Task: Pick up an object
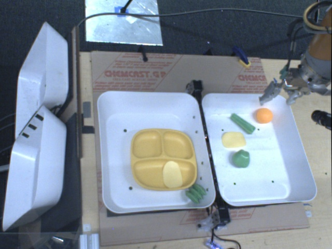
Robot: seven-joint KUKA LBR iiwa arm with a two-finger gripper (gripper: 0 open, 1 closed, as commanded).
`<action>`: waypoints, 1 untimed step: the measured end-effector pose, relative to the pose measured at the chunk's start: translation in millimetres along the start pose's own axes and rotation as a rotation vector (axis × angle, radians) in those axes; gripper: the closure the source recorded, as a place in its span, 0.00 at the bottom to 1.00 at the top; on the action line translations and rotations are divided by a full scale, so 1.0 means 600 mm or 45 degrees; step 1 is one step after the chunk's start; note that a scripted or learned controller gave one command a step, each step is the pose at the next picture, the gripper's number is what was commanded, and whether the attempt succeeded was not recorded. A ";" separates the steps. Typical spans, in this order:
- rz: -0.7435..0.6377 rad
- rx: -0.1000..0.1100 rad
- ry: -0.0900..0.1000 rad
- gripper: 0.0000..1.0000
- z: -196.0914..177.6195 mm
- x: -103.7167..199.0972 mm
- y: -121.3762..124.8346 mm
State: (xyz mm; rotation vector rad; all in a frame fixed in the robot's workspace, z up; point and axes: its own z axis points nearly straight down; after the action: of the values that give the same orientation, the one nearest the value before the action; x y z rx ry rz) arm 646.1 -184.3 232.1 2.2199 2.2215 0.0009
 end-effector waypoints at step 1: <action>0.000 0.000 0.000 0.00 0.000 0.000 0.000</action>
State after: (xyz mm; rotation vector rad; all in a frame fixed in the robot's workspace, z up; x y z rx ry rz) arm 646.1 -184.3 232.1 2.2199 2.2215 0.0009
